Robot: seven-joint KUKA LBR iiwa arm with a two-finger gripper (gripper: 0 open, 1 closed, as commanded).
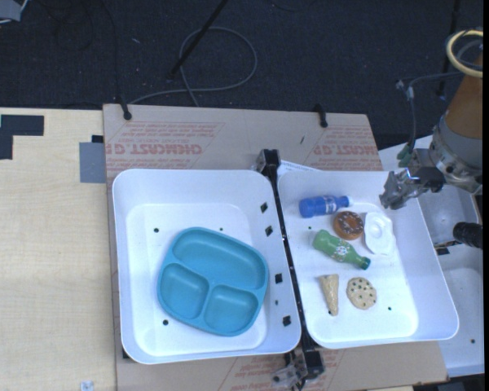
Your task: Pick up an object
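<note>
Gripper (395,192) poised over the right bin's (428,300) upper-right rim; whether its span is wide or narrow cannot be told at this resolution, and nothing is seen held. Candidate objects lie below and to its left. Nearest, a white, glossy, rounded piece (379,233), probably slippery. Beside it, a ring-shaped donut (349,225), brown-iced. Further left, a blue bottle (323,206) and a green bottle (340,250), both lying flat; smooth, cylindrical, likely light rigid plastic, best taken across the body. Lowest, a tapered cone (332,293) and a flat speckled cookie (361,292), thin and hard to grip. Far left bin (138,194): blue compartment tray (212,280).
</note>
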